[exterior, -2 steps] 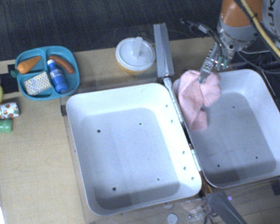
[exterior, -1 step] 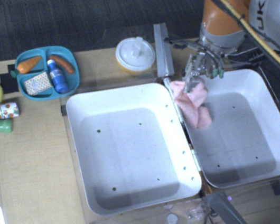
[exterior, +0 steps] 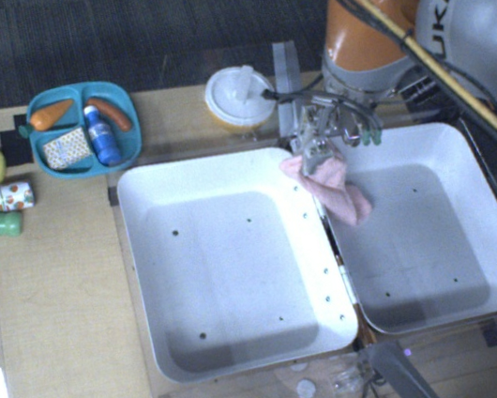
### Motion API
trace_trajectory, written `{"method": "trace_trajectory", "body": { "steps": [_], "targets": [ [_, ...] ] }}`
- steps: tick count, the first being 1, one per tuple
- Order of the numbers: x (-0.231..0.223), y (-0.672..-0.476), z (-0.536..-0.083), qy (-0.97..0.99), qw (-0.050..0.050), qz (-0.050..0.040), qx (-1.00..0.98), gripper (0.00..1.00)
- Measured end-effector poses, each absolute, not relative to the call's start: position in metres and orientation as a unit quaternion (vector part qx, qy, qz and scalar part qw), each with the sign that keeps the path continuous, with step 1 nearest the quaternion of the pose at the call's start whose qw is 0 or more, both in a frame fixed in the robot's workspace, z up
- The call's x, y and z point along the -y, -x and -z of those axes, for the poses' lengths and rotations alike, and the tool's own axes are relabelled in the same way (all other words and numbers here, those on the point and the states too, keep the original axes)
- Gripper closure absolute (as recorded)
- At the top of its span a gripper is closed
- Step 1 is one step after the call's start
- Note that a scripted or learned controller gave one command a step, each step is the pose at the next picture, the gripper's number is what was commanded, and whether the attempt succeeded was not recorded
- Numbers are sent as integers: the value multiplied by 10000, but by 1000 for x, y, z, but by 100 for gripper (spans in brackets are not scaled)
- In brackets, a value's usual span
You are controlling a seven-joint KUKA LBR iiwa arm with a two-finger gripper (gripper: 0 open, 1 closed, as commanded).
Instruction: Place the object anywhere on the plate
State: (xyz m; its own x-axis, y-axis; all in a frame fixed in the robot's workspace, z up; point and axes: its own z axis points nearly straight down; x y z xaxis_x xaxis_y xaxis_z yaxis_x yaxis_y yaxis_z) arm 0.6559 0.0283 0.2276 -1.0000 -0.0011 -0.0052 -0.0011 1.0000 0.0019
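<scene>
Claw (exterior: 322,154) grasping pink cloth (exterior: 337,189) (hanging over the bins' divide); placement on blue plate (exterior: 125,120) outstanding.

Pink cloth (exterior: 334,186) against two white bins (exterior: 244,337), grey arm (exterior: 474,20) with its orange band (exterior: 371,0), and a blue divided tray (exterior: 128,134) holding orange, blue and white pieces.

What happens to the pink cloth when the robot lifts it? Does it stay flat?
Probably not. The pink cloth hangs crumpled below the gripper, so it looks soft and floppy. It is likely light, since it droops in thin folds. It may drag across the edge between the two bins instead of sliding neatly.
</scene>
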Motion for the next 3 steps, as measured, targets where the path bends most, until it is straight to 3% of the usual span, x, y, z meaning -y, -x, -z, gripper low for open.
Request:
{"method": "trace_trajectory", "body": {
  "steps": [2,3],
  "targets": [
    [-140,-662,-224,16,33,-17,-10000,100],
    [-140,-663,-225,15,35,-17,-10000,0]
  ]
}}
